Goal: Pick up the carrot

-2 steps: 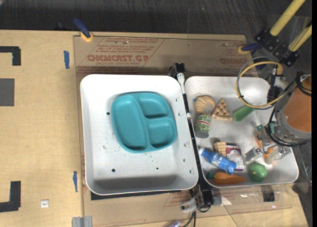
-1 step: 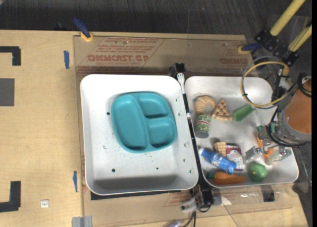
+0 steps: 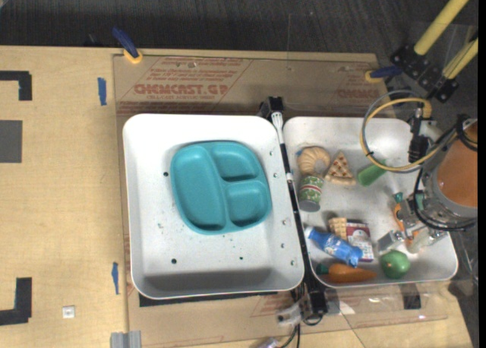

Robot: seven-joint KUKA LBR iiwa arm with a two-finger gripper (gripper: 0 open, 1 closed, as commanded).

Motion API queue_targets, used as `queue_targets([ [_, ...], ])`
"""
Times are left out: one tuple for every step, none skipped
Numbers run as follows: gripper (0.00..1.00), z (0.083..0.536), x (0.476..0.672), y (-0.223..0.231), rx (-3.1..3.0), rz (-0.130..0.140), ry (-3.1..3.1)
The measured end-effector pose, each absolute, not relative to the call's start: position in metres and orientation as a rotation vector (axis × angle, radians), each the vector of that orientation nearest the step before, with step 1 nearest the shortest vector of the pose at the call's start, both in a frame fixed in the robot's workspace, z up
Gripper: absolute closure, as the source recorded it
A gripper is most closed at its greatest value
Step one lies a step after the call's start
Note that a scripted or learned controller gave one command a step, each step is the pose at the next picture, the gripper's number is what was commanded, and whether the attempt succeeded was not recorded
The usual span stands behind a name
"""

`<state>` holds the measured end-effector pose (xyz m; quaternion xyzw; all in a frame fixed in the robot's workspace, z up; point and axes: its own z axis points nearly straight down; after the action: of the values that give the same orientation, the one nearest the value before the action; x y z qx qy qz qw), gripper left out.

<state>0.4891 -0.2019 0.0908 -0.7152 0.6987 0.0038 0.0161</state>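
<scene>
Down low we see the carrot (image 3: 351, 273) lying sideways, its left end tucked under a blue packet (image 3: 334, 245); we cannot tell the gripper's (image 3: 406, 238) state.

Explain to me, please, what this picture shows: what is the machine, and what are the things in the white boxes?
One camera looks down at a slant on a bench with two shallow white bins. The machine is a robot arm, grey and orange, reaching in from the right; its hand hangs over the right bin. I cannot tell if it is open or shut. The left bin bears a teal tray with compartments. The right bin holds toy food: a carrot by the near wall, a green ball beside it, a can, a pizza slice and a blue packet. The carrot lies free in the bin.
</scene>
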Motion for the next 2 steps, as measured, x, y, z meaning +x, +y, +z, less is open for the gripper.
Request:
queue_targets([
  [1.0, 0.102, 0.493, -0.208, -2.217, -0.018, 2.179],
  [1.0, 0.091, 0.491, -0.183, -2.558, -0.024, 1.811],
])
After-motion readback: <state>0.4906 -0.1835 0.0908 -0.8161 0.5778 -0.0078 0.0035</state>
